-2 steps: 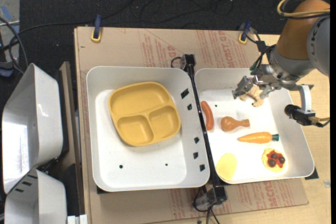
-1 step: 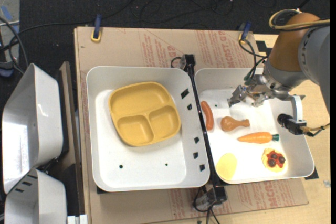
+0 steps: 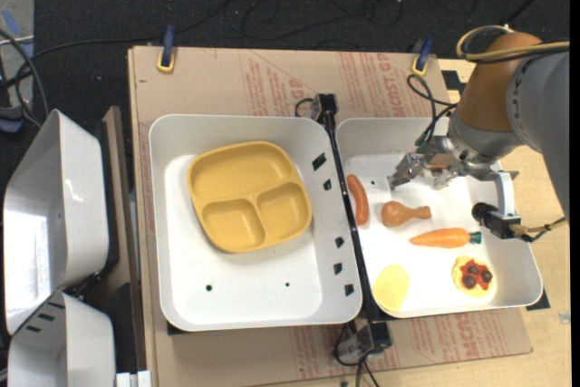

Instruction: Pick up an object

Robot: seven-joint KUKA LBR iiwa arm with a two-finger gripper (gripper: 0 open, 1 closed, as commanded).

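Both bins (image 3: pixel 172 195) were plain white — the left one had a mustard-yellow divided plate (image 3: pixel 249 195). The right one held a reddish-orange sausage (image 3: pixel 359 198), a tan-brown drumstick (image 3: pixel 404 214), an orange carrot (image 3: pixel 440 238) with a green tip, a pale yellow disc (image 3: pixel 391 285) and a yellow pastry (image 3: pixel 474 275) dotted red and dark.

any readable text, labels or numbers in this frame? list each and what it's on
Red print on the brown cardboard sheet under the two bins: letters show along the back edge and the front edge, but upside down and too blurred to read as words.
No text legible on the yellow divided plate, the toy food or the arm.
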